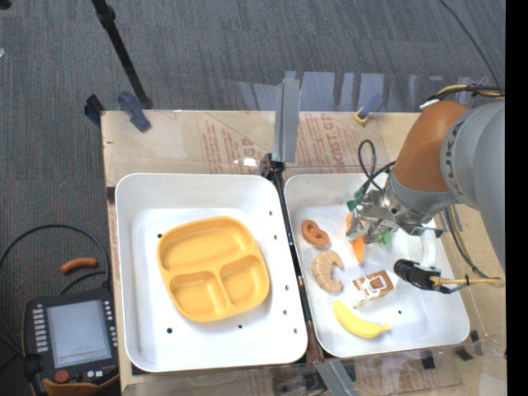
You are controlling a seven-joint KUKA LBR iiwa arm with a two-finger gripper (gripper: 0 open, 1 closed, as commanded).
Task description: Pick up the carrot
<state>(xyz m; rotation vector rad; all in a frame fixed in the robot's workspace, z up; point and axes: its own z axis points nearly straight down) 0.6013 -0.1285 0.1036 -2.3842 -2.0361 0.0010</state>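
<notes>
In the right bin (431,324), toward its far middle, the pincer (370,225) sits low over the carrot (358,249). The carrot's orange tip pokes out from under the pincer, pointing toward the near side of the bin. The rest of the carrot is hidden by the metal of the wrist, so I cannot tell whether the pincer is wide, narrow or already closed on it.

The step in hand looks like the grasp itself: the approach seems done and the lift not yet begun, since the tip appears to lie on the bin floor. The next move calls for a firm close across the carrot's body. A straight rise should follow, slow enough to show whether the carrot comes up with it.

Several things lie close by. A pretzel (314,233) is just to the left of the carrot. A croissant (327,271) lies nearer the front, and a small carton (372,286) sits just beyond the carrot's tip. A banana (360,320) lies well apart at the front of the bin. None of them touches the carrot as far as I can see, but the carton and the pretzel leave little room for a sideways slip.

The left bin (140,221) on the counter (190,139) holds a yellow divided plate (213,266), out of the way.
</notes>
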